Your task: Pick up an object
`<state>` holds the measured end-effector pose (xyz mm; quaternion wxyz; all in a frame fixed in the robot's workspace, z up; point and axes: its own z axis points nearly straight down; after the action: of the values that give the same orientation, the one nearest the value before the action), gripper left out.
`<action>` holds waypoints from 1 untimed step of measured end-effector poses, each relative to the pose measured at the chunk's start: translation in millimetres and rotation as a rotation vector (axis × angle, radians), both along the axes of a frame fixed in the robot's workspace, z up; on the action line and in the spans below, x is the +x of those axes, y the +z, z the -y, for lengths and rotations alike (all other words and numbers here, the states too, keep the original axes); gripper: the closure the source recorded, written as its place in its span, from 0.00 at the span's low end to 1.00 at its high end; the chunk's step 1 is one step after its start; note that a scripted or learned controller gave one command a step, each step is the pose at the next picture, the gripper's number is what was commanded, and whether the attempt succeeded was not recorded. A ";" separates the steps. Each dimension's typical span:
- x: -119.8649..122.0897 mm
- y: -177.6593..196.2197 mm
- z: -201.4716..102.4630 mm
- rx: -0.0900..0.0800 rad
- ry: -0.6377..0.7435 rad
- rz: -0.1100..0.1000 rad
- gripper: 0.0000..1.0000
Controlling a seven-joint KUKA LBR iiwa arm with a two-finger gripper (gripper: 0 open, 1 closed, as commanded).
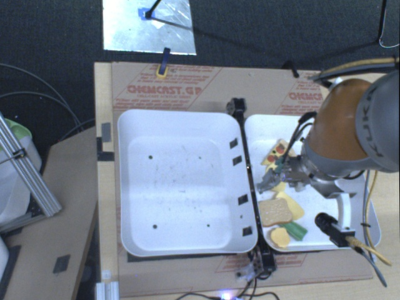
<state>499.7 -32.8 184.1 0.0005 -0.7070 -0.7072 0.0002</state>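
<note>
Right white bin (262, 127), gripper (270, 179) just above toast slice (275, 212)

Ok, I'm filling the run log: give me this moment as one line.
arm: over right bin | gripper: low at bin's left side, by yellow-red toy | grasp: cannot tell | near: bread slice, green piece
</note>
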 end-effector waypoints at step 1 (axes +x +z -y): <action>-0.1 -88.1 54.8 -0.001 -0.004 -0.003 0.00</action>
<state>499.6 -87.6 96.0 0.0010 -0.7086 -0.7057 0.0015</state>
